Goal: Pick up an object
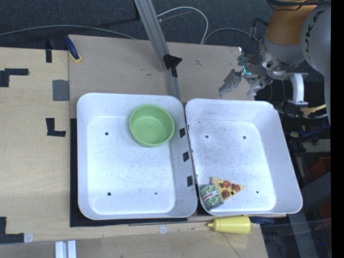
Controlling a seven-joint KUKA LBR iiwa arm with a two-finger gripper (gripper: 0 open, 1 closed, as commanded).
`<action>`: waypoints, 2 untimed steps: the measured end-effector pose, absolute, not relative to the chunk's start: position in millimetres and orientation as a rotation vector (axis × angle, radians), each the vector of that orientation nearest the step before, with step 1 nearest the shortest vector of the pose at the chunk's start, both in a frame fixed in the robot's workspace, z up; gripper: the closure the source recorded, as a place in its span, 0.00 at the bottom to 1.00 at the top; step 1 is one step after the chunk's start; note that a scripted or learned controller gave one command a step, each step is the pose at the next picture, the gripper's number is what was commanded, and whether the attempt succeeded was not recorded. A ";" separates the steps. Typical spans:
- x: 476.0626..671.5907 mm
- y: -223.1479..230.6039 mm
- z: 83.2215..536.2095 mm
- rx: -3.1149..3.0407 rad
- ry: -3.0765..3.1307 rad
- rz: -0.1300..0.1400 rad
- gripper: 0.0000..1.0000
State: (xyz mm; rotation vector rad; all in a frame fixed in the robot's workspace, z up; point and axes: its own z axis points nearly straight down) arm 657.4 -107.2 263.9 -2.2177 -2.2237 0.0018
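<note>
Looking down on the worktop, I see the tool hanging above the far edge of the right bin, just past its far rim, with its two fingers spread apart and nothing between them. The grey arm with its orange band comes in from the far right. In the right bin, at the near left corner, a toy pizza slice lies flat, touching a small green packet on its left; both are well apart from the tool, on the opposite side of the bin. A green bowl sits upright in the far part of the left bin. A yellow bottle lies on its side just outside the right bin's near rim.
</note>
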 end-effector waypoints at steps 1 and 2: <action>657.4 -107.2 263.9 -2.218 -2.224 0.002 0.00; 649.9 -112.6 203.8 -2.217 -2.219 0.009 0.00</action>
